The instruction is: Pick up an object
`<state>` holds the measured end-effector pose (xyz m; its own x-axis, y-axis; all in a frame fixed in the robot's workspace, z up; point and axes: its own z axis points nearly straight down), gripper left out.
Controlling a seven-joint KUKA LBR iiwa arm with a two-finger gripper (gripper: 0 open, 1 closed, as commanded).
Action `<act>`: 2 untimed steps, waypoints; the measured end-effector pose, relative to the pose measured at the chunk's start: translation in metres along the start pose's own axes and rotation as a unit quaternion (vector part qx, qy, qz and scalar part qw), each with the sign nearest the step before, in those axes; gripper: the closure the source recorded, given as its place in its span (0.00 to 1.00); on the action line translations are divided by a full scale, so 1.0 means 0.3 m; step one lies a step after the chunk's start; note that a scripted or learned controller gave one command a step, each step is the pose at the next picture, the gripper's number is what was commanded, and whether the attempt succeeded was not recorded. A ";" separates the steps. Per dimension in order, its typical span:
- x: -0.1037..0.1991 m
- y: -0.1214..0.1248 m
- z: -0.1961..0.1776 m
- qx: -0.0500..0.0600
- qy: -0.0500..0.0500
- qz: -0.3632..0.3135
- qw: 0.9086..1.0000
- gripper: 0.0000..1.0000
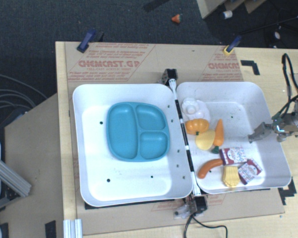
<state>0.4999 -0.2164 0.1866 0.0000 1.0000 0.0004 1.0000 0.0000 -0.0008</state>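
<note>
We see two white bins side by side. The left bin (89, 133) holds a blue tray (137, 131) with three parts. The right bin (268, 108) holds toy food: an orange carrot (218, 132), a yellow lemon (205, 140), a hot dog (209, 167), yellow corn (230, 176) and a small red packet (233, 155). The gripper (260, 132) hangs at the right bin's right side, near the packet but not touching it.

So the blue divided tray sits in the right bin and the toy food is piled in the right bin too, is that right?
Not quite. The camera view shows the blue divided tray in the left bin; the toy food is indeed in the right bin.
</note>
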 end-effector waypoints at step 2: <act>0.347 0.274 0.339 -0.001 -0.001 0.000 1.000 0.00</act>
<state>0.5821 -0.1123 0.0848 -0.0009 1.0000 -0.0008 1.0000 0.0009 0.0018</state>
